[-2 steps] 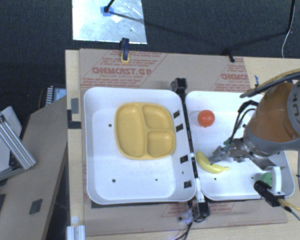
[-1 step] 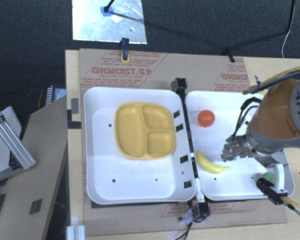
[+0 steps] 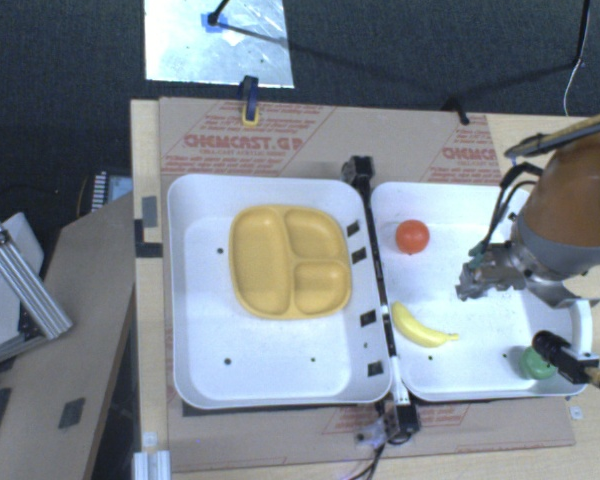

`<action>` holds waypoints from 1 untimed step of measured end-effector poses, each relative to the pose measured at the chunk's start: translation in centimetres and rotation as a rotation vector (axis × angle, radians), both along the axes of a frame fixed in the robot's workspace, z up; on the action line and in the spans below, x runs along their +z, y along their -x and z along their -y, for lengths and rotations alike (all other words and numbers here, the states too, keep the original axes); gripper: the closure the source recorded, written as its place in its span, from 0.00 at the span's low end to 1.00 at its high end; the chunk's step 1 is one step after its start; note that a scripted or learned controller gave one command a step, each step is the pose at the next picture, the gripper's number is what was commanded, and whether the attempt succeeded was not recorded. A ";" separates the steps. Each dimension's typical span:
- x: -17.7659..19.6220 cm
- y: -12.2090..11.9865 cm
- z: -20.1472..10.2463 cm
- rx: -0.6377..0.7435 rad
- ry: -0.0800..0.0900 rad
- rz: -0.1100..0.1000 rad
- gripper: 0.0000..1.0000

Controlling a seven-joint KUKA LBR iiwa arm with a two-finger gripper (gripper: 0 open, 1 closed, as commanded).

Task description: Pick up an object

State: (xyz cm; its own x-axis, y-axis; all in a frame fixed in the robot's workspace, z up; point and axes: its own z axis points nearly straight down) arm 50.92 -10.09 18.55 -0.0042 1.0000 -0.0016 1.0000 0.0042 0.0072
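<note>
In the right bin (image 3: 450, 203) lie a small red-orange ball (image 3: 412, 236) toward the back left, a yellow banana (image 3: 421, 327) near the front left, and a green object (image 3: 535, 362) at the front right corner. My gripper (image 3: 478, 281) hangs over the middle of this bin, to the right of the ball and above the banana, with the grey and orange arm behind it. Nothing shows between its fingers. The arm covers the bin's right side.
The left bin (image 3: 195, 368) holds a yellow divided plate (image 3: 285, 261) at its middle. A black divider strip (image 3: 372, 268) runs between the two bins. Brown cardboard lies under both bins, and a silver sheet (image 3: 218, 28) sits at the back.
</note>
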 end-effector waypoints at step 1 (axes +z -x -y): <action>4.6 -0.2 0.0 0.000 0.000 0.000 1.00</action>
